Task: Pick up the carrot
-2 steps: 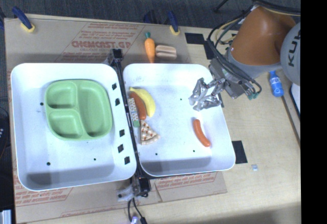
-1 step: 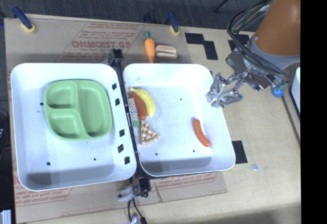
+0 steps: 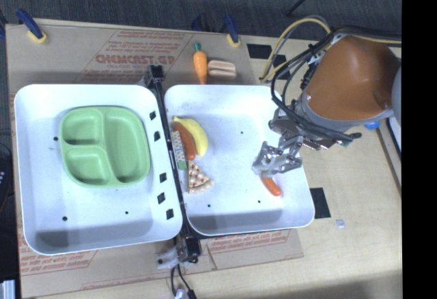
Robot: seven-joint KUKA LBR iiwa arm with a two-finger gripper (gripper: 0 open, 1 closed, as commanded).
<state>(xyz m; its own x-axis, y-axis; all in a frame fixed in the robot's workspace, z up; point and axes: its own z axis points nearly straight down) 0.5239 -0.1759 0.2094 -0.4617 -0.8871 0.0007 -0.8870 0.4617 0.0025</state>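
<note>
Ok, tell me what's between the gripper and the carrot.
Only the bin's far rim. The gripper hangs in the right bin above a small orange piece; the carrot lies outside, past that rim, a tan block close beside it.

**Arm low over the right bin, carrot outside it**

The gripper hangs in the right bin, just above a small orange-red piece. The carrot lies on the worktop behind the bins, beside a tan block.
</note>
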